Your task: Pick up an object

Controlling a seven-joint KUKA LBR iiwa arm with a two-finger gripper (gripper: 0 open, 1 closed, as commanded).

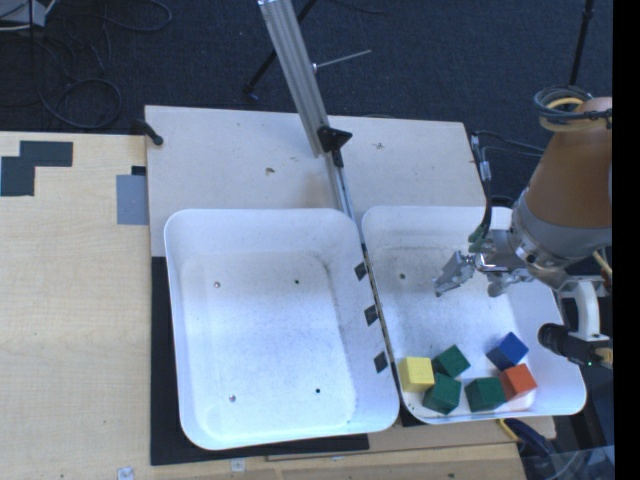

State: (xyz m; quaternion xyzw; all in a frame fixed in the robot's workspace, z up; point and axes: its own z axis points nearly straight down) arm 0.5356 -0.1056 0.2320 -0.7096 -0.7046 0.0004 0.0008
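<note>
Your claw (470, 274) hangs over the right bin (420, 238), about midway along its length and toward its right side. You can see its two fingers (447, 279) spread apart, the tips pointing left and a little down, and nothing sits between them. The white floor of the bin shows in the gap. Behind the claw, the metal wrist runs into the orange band (570, 173) and the grey arm (560, 236), which comes in from the right.

Take the right bin as your landmark. All the blocks you might pick lie bunched in its near corner, well apart from the claw and below it in the view. The yellow block (417, 372) sits nearest the divider side, by the bin's left wall. Just right of it are two green blocks, one (452, 360) a little farther back and one (442, 395) close to the near rim. A third green block (484, 393) lies right of those, touching or nearly touching the orange block (518, 379). The blue block (508, 349) sits just behind the orange one, the closest of the lot to the claw.

Left of the right bin, edge to edge with it, lies the left bin (200, 268). Behind the seam between the two, a slanted metal rail (300, 73) rises away from you over the pale board (240, 148).
</note>
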